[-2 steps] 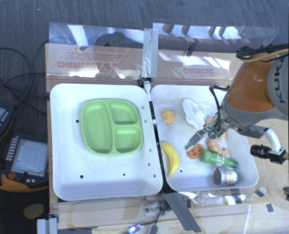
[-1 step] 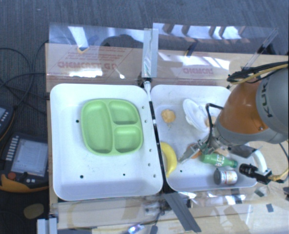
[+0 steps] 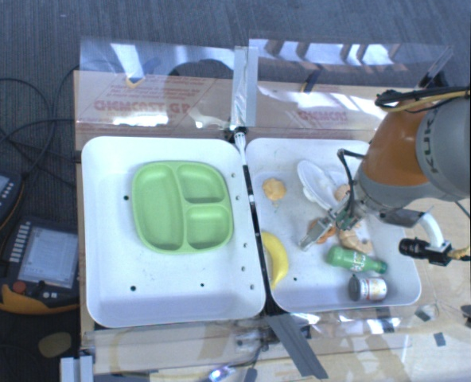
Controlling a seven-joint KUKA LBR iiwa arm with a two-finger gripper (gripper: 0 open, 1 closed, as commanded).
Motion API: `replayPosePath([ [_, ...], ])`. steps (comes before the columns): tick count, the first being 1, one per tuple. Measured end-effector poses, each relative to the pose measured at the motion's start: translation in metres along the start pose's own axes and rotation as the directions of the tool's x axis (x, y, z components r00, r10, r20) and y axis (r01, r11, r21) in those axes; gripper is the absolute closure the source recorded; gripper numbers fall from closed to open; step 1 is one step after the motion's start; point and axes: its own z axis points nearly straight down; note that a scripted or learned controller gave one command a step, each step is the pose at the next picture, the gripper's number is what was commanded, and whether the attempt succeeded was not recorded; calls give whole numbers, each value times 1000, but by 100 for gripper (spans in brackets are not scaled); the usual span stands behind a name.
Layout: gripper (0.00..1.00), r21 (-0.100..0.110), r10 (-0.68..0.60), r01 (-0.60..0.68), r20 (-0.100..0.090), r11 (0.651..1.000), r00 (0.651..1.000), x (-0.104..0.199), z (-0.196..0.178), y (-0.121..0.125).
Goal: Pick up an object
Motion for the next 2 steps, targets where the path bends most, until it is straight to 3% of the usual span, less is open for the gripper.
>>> replayPosePath([
  [1,100,-10,1,-1,14,1000,1000,-4,-12,2],
  [2,100,-23,-57,58,29,998,998,104,-168,11],
])
